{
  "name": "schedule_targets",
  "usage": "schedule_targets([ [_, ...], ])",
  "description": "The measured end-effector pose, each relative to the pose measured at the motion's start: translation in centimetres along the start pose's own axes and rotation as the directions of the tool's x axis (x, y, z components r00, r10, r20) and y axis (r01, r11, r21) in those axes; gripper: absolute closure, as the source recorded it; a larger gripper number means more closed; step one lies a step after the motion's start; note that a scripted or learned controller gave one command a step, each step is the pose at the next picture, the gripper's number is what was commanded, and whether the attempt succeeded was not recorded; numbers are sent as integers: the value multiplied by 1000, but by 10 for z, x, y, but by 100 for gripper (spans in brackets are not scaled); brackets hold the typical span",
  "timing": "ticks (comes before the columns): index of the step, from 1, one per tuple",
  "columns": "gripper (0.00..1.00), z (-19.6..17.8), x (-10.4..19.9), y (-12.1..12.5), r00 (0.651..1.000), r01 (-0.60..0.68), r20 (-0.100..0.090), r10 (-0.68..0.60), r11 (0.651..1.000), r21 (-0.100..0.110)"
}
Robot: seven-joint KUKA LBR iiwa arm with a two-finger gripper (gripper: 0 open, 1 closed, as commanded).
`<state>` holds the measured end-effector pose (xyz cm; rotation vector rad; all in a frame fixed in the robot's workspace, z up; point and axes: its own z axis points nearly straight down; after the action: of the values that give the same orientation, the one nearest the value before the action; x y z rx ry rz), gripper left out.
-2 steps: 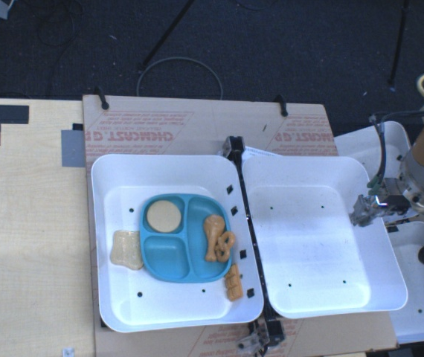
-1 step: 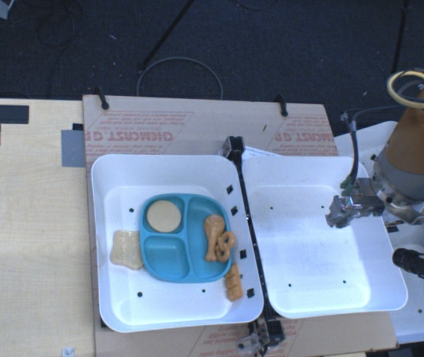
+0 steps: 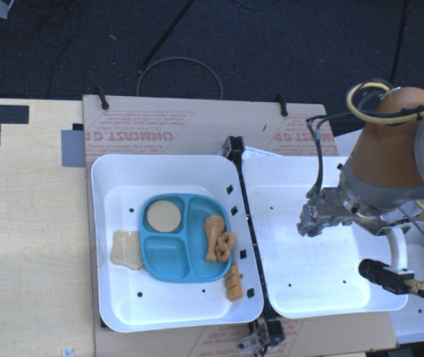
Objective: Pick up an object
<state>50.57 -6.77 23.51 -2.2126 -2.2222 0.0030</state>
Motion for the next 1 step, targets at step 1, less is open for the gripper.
schedule_targets([
  [1,100,0,52,-14,1000,-1,1,1,1000,0],
])
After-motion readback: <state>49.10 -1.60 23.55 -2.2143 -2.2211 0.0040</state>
